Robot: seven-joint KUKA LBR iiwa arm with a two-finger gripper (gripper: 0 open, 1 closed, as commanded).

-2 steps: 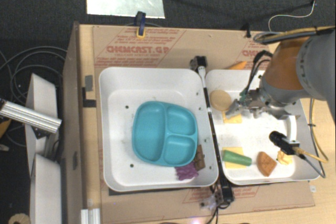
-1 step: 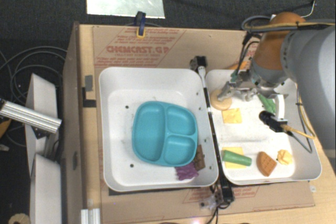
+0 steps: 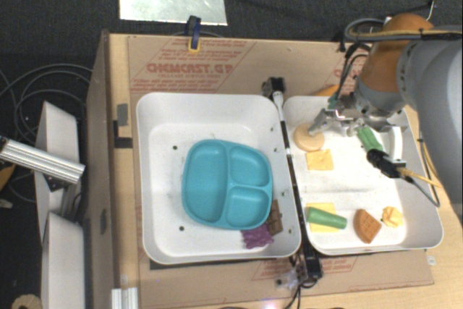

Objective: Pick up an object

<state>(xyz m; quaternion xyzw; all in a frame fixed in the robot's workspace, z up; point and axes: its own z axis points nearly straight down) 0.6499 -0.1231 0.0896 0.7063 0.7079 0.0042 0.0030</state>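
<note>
One tool (image 3: 316,129), grip state we cannot tell, sits low over the tan disc (image 3: 309,140). Beside it lies a yellow square (image 3: 320,159). We judge the nearby bin wall (image 3: 288,148) may block or deflect the grasp.

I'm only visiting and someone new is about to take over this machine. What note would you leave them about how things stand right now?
Gripper: low in the right bin, at the round tan piece; grip unclear.
Right bin also holds a yellow square, green cylinder, orange wedge, small yellow piece.
Left bin: blue divided plate, purple piece.
Done: nothing lifted.
Left: grasp and raise one object.
</note>
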